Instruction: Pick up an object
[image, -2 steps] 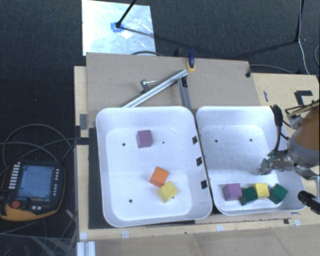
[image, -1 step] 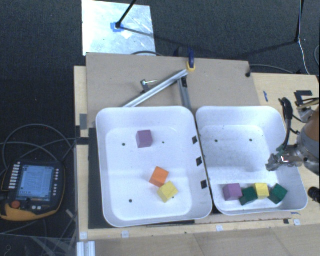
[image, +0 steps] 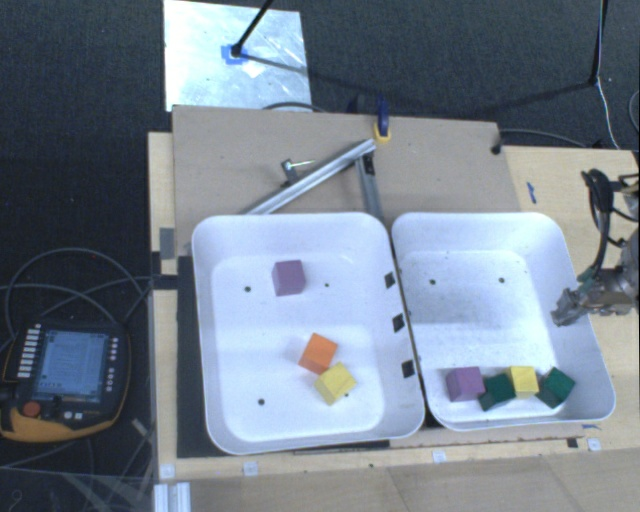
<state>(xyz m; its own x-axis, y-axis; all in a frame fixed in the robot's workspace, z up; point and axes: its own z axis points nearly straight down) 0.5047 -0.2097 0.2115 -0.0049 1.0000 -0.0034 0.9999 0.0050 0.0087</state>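
Note:
The left bin (image: 215, 300) holds a purple cube (image: 289, 277) near its back, plus an orange cube (image: 318, 352) touching a yellow cube (image: 336, 382) toward the front. Along the front wall of the right bin (image: 480, 240) lie a purple cube (image: 464, 382), a dark green cube (image: 495, 390), a yellow cube (image: 524, 379) and another green cube (image: 555, 385), close together. My gripper (image: 572, 306) hangs at the right rim of the right bin, above and behind the green cube, apart from every cube. Nothing shows in it.
A metal bar (image: 310, 178) lies on the brown board behind the bins. A teach pendant (image: 65, 375) with cables sits on the floor at the left. Cables hang by the arm (image: 610, 285) at the right edge.

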